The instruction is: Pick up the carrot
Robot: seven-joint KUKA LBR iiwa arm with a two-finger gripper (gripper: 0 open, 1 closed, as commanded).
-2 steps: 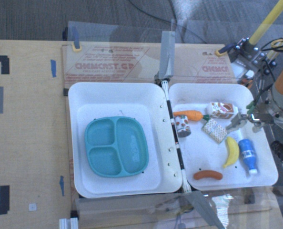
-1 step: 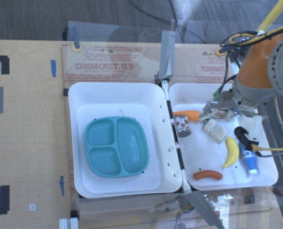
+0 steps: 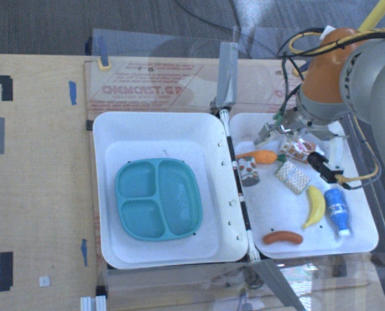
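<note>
Hanging low over the far end of the right shallow white bin (image 3: 364, 241), my two-finger pincer (image 3: 278, 129) sits just beyond the small orange carrot (image 3: 262, 157), near it but with nothing visibly pinched; whether it is spread or pressed together I cannot tell from this slant. That carrot lies on the bin floor close to the divider between the bins, with a small patterned cup (image 3: 248, 171) just beside it on the near side. Farther along lie a red-and-white packet (image 3: 297, 149), a pale checked packet (image 3: 292, 177), a yellow banana (image 3: 315, 207), a blue plastic bottle (image 3: 338, 211) and a reddish sausage (image 3: 282, 238). Over in the left shallow white bin (image 3: 108, 131) rests a teal plastic plate with three compartments (image 3: 158, 199)
</note>
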